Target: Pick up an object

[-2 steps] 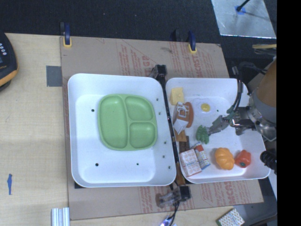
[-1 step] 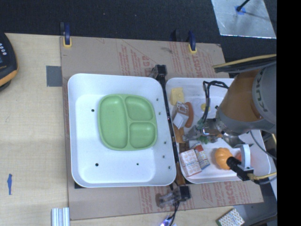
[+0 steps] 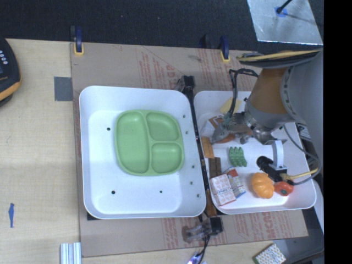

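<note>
My gripper (image 3: 226, 128) is low in the back left part of the right bin (image 3: 300, 201), under the grey arm with the orange band. A small green ridged piece (image 3: 237, 156) lies just in front of it. Toward the front sit an orange pepper-like toy (image 3: 262, 185), a red piece (image 3: 283, 188) beside it, and a small red-and-white carton (image 3: 226, 188). A brown block (image 3: 208, 148) lies along the bin's left wall. Part of a yellow piece (image 3: 226, 106) peeks out behind the gripper. The arm hides whatever lies beneath the wrist.
The left bin (image 3: 93, 191) holds a green divided plate (image 3: 148, 142) at its middle. Black clamps (image 3: 187, 83) sit between the bins at the back, and another clamp (image 3: 212, 224) sits at the front. A dark device (image 3: 6, 65) rests at the bench's far left.
</note>
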